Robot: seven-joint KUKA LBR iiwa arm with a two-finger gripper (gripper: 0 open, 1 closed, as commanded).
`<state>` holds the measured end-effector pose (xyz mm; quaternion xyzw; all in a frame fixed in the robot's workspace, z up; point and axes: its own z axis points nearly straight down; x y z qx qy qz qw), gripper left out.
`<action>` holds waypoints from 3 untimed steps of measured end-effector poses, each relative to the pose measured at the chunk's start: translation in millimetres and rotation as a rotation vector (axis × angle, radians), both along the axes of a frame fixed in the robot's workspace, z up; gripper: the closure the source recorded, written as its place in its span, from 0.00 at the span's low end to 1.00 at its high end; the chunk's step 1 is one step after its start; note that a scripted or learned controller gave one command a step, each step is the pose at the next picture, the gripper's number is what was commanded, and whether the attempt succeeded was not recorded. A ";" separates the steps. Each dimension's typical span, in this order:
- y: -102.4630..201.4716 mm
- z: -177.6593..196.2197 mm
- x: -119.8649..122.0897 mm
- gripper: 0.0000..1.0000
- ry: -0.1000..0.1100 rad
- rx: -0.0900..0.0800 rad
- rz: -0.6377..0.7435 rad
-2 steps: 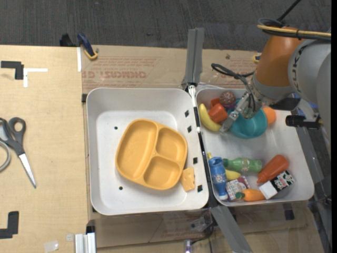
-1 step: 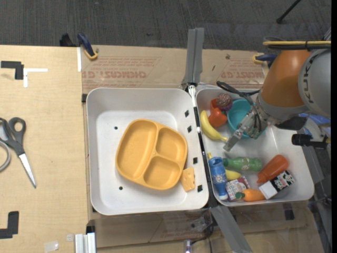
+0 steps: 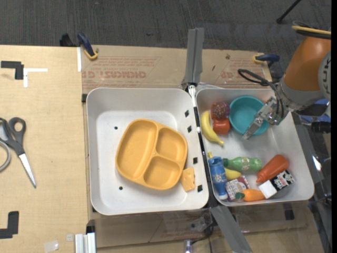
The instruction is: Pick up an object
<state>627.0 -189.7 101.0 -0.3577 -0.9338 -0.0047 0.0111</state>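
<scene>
The right bin (image 3: pixel 303 157) holds a teal bowl (image 3: pixel 243 115) at its back, with a yellow banana (image 3: pixel 209 128), a dark red berry (image 3: pixel 220 109) and a red pepper (image 3: pixel 221 125) to the bowl's left. Nearer the front lie a green bottle (image 3: pixel 245 164), a blue can (image 3: pixel 216 176), an orange-red bottle (image 3: pixel 273 167), a black-and-white carton (image 3: pixel 279 183) and a small carrot (image 3: pixel 253 195). My gripper (image 3: pixel 259 123) hangs low over the bowl's right rim, reaching in from the right. I cannot see whether it touches the bowl.
A yellow divided plate (image 3: pixel 151 154) and a cheese-like wedge (image 3: pixel 188 179) lie in the left bin (image 3: pixel 100 141). Scissors (image 3: pixel 19 147) lie on the wooden board at far left. Blue clamps (image 3: pixel 87 45) hold cardboard behind the bins.
</scene>
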 end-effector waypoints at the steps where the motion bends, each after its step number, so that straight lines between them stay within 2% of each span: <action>1: 81.4 -8.3 9.7 0.00 -0.018 -0.018 -0.127; 2: 90.2 -7.7 14.3 0.00 -0.021 -0.019 0.044; 3: -23.6 0.3 18.8 0.00 -0.023 -0.019 0.066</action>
